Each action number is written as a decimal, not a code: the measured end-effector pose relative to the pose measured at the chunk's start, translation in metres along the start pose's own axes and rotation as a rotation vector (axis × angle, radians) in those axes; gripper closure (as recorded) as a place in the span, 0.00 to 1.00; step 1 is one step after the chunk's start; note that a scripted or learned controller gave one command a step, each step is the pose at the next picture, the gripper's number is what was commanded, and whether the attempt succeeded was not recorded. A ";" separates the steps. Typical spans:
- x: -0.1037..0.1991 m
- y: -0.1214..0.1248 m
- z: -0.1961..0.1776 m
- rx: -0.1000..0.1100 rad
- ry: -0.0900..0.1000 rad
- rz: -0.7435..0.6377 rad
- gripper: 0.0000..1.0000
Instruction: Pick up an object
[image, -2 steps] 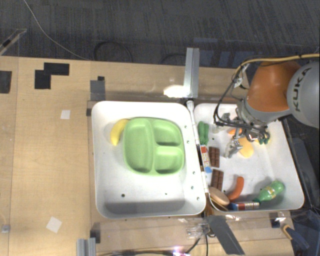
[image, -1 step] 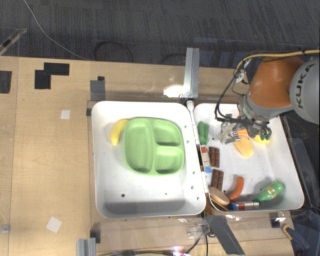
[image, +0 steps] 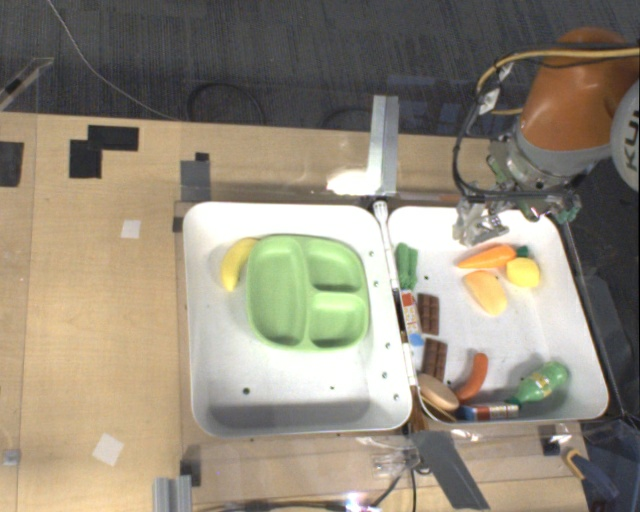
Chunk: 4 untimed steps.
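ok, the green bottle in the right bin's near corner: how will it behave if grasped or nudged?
The green bottle lies on its side, rounded, so it probably rolls when nudged. Looks like glossy plastic, likely light and slippery. It sits near the right bin wall, limiting finger room.

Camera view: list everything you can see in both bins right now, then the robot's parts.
Green plastic divided tray: one, green, centre of left bin.
Yellow toy banana: one, yellow, against the tray's left edge.
Orange toy carrot: one, orange, upper right bin.
Yellow toy lemon: one, yellow, right of the carrot.
Pale orange rounded toy: one, below the carrot.
Green toy pod: one, right bin's left edge.
Brown chocolate bars: two, brown, left of right bin.
Red toy sausage: one, lower right bin.
Green toy bottle: one, lower right corner.
White bins: two, side by side.
Pincer: one, grey, above the carrot.
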<state>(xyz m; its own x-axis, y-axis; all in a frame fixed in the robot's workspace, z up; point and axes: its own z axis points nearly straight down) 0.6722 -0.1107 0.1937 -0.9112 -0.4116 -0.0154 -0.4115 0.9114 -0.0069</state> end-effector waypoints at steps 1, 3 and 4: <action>0.098 -0.038 0.027 -0.001 0.010 -0.075 1.00; 0.044 -0.044 0.098 0.006 -0.005 -0.109 0.00; 0.056 -0.021 0.105 -0.002 0.004 -0.106 0.00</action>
<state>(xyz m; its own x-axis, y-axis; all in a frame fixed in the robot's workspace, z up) 0.6318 -0.1525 0.0884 -0.8627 -0.5056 -0.0111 -0.5055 0.8628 -0.0058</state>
